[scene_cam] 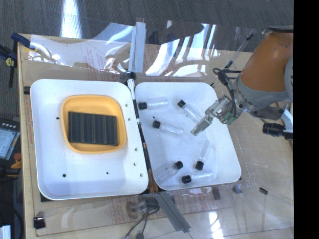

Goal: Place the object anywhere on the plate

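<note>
Hovering over the right bin (227, 171) at its three o'clock side, gripper (198, 129) pointing toward eight o'clock, open or closed impossible to tell. Lying loose for picking: clear vials (167, 128). Waiting at nine o'clock: yellow plate (92, 106).

- My gripper (199, 127) hangs over the right bin (222, 91), near its right-hand middle, with the arm's orange band (266, 61) above the bin's far right corner.
- Clear vials with black caps lie scattered here: two at the far side (152, 103) (187, 108), one mid-left (167, 128), a cluster of four near the front edge (189, 171).
- Bare floor remains at the bin's centre.
- The left bin (40, 133) bears a yellow plate (92, 106) with a dark ribbed insert (93, 127); white floor runs open around it.
- A raised rim (139, 138) divides the bins.
</note>
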You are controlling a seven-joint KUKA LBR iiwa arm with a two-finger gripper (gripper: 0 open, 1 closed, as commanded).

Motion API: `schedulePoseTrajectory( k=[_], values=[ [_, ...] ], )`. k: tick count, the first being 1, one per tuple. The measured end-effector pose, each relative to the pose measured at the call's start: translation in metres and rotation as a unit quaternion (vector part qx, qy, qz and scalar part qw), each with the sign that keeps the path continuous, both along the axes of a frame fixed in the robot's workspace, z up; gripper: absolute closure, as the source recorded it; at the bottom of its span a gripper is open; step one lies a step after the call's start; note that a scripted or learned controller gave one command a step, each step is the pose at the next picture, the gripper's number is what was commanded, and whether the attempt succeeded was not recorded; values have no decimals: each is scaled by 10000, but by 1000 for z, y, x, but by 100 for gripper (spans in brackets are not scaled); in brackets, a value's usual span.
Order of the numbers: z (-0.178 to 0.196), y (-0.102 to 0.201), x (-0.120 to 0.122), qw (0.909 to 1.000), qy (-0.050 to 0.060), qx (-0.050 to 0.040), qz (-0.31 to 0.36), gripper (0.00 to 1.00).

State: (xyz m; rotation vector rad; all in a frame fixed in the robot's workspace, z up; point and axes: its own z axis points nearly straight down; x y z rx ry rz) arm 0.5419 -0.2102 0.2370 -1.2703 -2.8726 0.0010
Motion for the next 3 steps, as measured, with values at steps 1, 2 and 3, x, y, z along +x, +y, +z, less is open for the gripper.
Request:
schedulePoseTrajectory(
  k=[1,2,3],
  values=[
    [0,0,0,10000,0,0,0,0],
    [0,0,0,10000,0,0,0,0],
    [0,0,0,10000,0,0,0,0]
  ],
)
